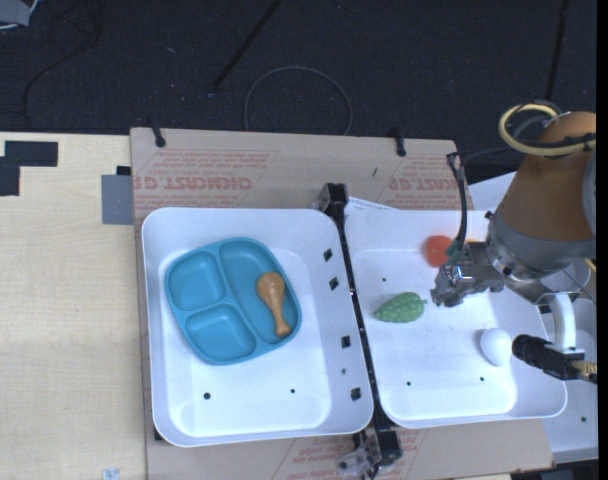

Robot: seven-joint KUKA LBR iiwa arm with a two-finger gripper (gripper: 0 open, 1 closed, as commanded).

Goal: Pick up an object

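Gripper (451, 288) sits low over the right bin (424, 408), near its middle, just right of the green leafy item (400, 308); can't tell its state. Red ball (438, 249) lies toward the right bin's far edge, white egg (495, 346) near its right edge. In the left bin (244, 408), a drumstick (274, 301) lies in the blue tray (199, 288), right compartment.

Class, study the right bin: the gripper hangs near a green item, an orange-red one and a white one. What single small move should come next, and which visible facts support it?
Probably a short shift toward the left bin and down, onto the green item. The gripper hovers just beside it, nothing visibly held. The orange-red item sits partly behind the arm, and the white item lies farther off.
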